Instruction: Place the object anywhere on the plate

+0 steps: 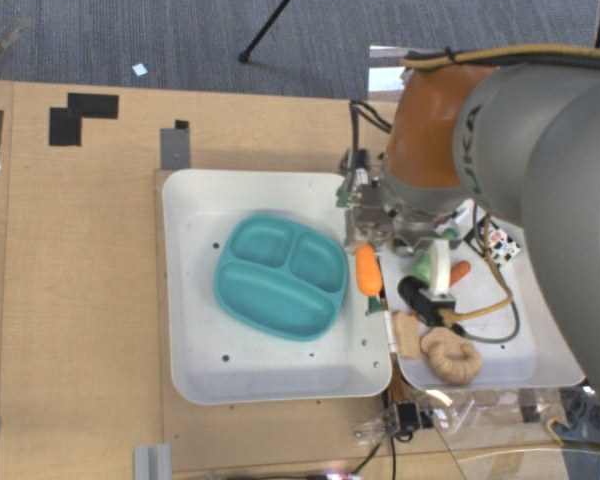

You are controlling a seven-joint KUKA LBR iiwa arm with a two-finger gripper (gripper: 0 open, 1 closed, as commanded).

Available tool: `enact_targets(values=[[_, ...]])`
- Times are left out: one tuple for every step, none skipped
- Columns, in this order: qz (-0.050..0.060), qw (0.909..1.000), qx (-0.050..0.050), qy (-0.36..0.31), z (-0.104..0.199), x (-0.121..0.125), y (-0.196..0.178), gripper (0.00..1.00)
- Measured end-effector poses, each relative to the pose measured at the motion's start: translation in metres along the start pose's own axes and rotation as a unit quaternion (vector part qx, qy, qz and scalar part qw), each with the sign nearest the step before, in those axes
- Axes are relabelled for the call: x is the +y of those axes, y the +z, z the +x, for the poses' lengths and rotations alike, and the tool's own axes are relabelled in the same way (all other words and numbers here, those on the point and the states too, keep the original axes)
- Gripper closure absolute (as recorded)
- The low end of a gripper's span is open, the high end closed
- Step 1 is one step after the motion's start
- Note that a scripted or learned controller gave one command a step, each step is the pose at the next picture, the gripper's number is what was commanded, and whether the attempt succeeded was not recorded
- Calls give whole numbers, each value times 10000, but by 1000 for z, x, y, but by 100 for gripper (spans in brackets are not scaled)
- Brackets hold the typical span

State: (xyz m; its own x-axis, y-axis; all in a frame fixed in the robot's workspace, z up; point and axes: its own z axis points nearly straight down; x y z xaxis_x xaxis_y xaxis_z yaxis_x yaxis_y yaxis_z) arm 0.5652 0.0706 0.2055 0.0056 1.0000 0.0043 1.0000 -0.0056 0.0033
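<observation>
Teal divided plate [280, 276] sits mid-frame in the left white bin [195, 368], and just right of it an orange carrot-shaped object [368, 272] hangs upright at the bins' shared edge, right beneath the gripper [368, 230]. It looks pinched at its top end, though I can't tell for sure that the grip is real. Looks like light, stiff, smooth plastic, so likely slippery; mid-body is the safer hold, while the right bin [520, 363] holds a tan braided pastry [452, 354] and other clutter.
</observation>
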Motion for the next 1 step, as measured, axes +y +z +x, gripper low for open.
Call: enact_targets(values=[[-5,10000,-16,34,-5,0,0,0]])
